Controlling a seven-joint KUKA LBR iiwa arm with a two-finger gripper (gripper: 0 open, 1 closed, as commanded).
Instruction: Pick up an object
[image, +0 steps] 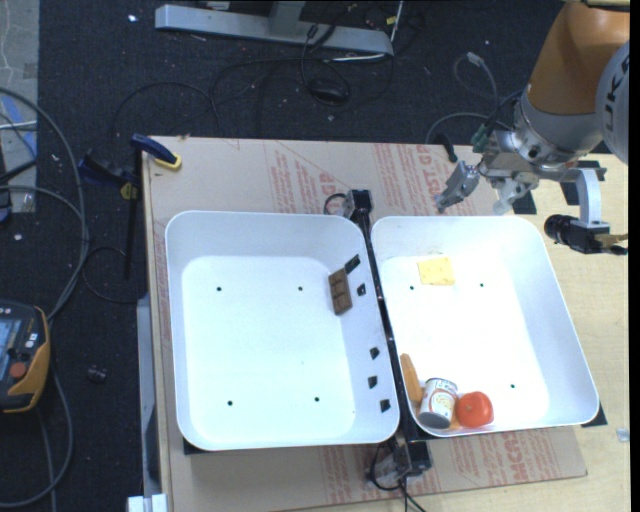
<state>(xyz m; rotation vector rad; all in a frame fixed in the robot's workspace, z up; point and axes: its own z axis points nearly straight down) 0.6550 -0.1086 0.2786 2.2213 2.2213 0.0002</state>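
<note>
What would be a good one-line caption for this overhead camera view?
Robot gripper poised above the right bin holding a yellow square, carrot, can and tomato.

Smooth white plastic bins sit on matt cardboard.

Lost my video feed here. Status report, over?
Gripper open, holding nothing, above right bin's far rim. Yellow square, can, tomato untouched. Nothing blocking.

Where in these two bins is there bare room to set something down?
The left bin is bare except a brown bar by its right wall. In the right bin, the middle is free, between the yellow square and the crowded near corner: carrot, can, tomato.
</note>
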